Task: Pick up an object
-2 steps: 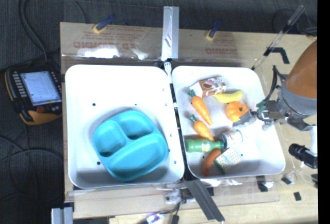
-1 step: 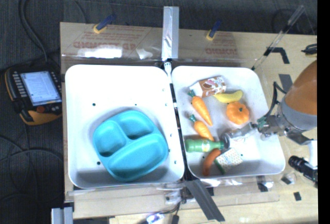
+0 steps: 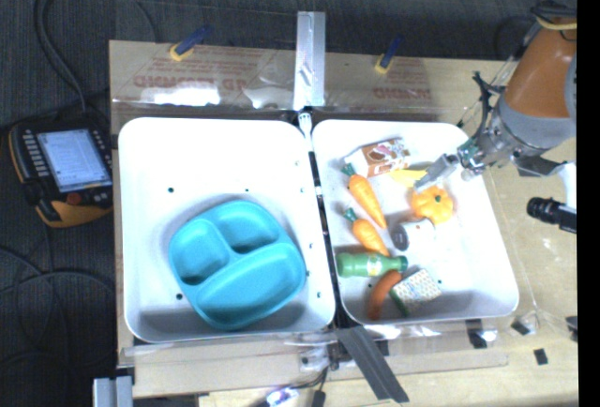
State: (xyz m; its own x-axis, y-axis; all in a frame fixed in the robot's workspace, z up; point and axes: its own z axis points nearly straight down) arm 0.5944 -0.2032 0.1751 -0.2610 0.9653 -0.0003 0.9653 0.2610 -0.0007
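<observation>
My gripper (image 3: 437, 173) hangs over the upper right part of the right bin (image 3: 492, 236), reaching in from the right. It sits just above an orange-yellow toy pepper (image 3: 432, 204) and beside a flat yellow piece (image 3: 404, 176). A snack packet (image 3: 379, 155) lies to its left. Further left and lower lie two carrots (image 3: 367, 198) (image 3: 368, 233), a small grey object (image 3: 400, 234), a green bottle (image 3: 370, 264), a red-orange sausage (image 3: 382, 293) and a checkered box (image 3: 418, 287). Nothing visibly hangs from the gripper.
The left bin (image 3: 150, 152) holds a blue divided plate (image 3: 236, 263). A metal divider post (image 3: 309, 58) stands at the back between the bins. A teach pendant (image 3: 61, 166) lies off the bench at left.
</observation>
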